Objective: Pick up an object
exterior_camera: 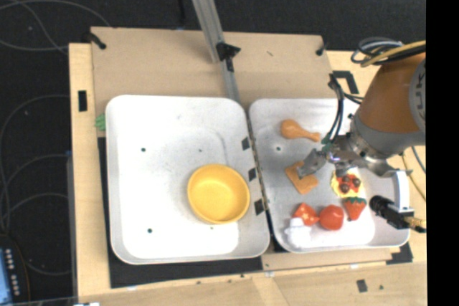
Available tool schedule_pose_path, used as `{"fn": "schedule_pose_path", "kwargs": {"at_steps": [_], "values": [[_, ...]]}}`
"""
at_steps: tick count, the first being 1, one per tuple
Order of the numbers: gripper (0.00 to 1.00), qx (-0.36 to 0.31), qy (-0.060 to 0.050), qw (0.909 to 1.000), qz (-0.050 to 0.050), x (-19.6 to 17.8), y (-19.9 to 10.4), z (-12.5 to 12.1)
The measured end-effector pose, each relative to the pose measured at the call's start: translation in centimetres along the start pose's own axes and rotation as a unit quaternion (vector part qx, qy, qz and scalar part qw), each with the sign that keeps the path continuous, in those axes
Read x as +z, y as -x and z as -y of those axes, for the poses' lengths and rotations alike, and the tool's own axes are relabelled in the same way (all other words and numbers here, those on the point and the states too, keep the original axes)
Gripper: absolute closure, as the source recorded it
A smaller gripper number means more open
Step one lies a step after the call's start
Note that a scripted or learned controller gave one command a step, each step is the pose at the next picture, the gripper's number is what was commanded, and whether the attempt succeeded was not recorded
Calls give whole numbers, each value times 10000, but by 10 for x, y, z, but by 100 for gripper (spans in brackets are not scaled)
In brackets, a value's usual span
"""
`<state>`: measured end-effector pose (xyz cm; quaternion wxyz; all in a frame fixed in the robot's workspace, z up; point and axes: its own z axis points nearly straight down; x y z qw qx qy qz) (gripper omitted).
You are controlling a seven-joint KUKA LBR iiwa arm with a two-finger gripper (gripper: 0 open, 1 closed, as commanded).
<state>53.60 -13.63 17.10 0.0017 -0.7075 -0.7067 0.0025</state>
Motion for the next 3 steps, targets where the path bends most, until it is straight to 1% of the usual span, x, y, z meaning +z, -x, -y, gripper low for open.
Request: {"fn": "schedule_pose_path", "kwargs": {"at_steps": [1,2,3], "values": [[0,2,2,10000,0,59,-7,0],[100,28,51,10000,-16,45,-7,-3],[100,15,64,10000,0,-11,-5,5]]}}
